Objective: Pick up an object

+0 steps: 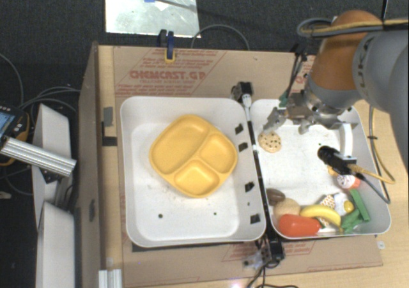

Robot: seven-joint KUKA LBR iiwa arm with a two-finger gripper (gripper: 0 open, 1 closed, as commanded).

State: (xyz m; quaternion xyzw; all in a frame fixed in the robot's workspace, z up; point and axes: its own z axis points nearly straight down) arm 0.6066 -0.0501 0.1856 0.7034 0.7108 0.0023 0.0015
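Overhead camera, and here we go: the grey arm with the orange band (pixel 335 57) reaches in from the right over the right-hand shallow white bin (pixel 300 175). The gripper (pixel 289 122) hangs just above the round chocolate-chip cookie (pixel 271 143), up and a touch to the right of it in the view. The fingers (pixel 274 119) are spread apart with nothing between them. The nearer one angles down toward the cookie, its tip close to the cookie's top edge, though I can't tell whether it touches. The cookie lies flat on the bin floor, hard by the bin's left wall, on its own.

Well below the cookie, at the bin's near end, there's a cluster. A dark brown rounded lump (pixel 276 195) sits straight below the cookie, with a tan ball-like thing (pixel 288 206) touching it. Then comes a smooth red tomato-like piece (pixel 297 225) against the near wall. Lower and further right of the cookie are a yellow toy banana (pixel 321 214), a green plastic piece (pixel 355 210) and a small white-and-red item (pixel 347 182), too small to name.

Left of the cookie, across the dividing walls, the left-hand shallow white bin (pixel 147 216) holds a yellow plastic plate with three compartments (pixel 193 154), lying flat near the bin's middle. Both bins sit on the table (pixel 166 76), brown board with red print, showing beyond the cookie toward the top.
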